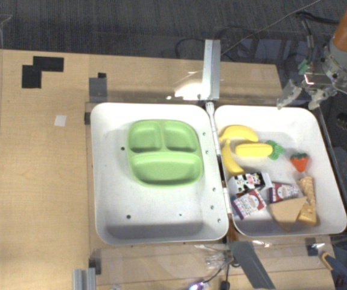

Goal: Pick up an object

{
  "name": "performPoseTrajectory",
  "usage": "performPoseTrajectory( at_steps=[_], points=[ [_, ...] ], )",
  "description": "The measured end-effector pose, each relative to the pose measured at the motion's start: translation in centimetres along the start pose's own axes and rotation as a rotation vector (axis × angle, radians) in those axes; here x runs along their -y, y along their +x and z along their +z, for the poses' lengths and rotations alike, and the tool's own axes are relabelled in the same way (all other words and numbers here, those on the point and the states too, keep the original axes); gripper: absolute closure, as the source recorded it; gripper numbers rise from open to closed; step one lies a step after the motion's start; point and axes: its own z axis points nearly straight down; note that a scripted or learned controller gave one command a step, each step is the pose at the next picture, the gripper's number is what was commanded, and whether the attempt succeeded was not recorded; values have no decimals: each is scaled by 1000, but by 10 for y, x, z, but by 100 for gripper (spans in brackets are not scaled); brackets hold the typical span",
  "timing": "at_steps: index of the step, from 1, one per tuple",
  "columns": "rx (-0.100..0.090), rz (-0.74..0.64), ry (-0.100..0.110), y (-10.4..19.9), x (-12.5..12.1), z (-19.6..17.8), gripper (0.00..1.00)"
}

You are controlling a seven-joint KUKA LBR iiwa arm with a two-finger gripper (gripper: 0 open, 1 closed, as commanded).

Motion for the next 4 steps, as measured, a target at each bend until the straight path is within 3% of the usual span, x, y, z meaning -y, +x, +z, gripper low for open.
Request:
performPoseTrajectory(
  at_steps=[1,2,3,4],
  points=[
    [3,-123,-24,63,-16,144,0],
    [0,-369,-3,78,-11,71,0],
    [-1,-252,-1,57,46,136,0],
    [0,-254,-4,57,44,126,100]
  ],
)
